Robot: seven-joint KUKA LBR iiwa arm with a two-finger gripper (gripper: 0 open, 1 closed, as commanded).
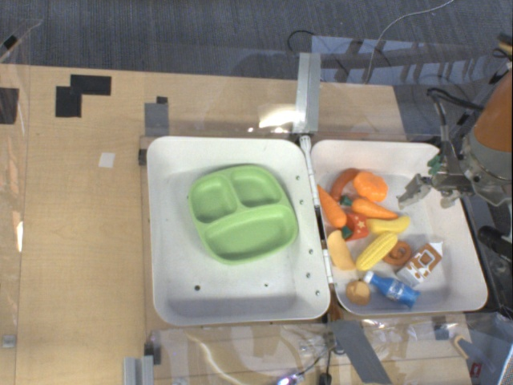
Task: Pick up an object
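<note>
Divided plate (243, 213) in left bin (172, 295), toy foods (370, 219) heaped in right bin (465, 283)

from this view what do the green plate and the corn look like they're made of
Green plate: probably moulded plastic, one even colour, soft sheen, rounded compartment ridges. Corn: looks like toy plastic, uniform bright yellow with a smooth, slightly glossy surface. Neither can be confirmed by sight alone.

Both bins (240, 307) are plain white, sitting on a pale wood bench (72, 215) with a few black squares (80, 93) on it. The plate (240, 212) in the left bin is lime green. The right bin's a colour pile: orange carrots (330, 207), a yellow corn cob (375, 250), a blue bottle (394, 289), something red (357, 226), and a brown-and-white carton (422, 263). The arm (490, 135) is grey with an orange band.
</note>
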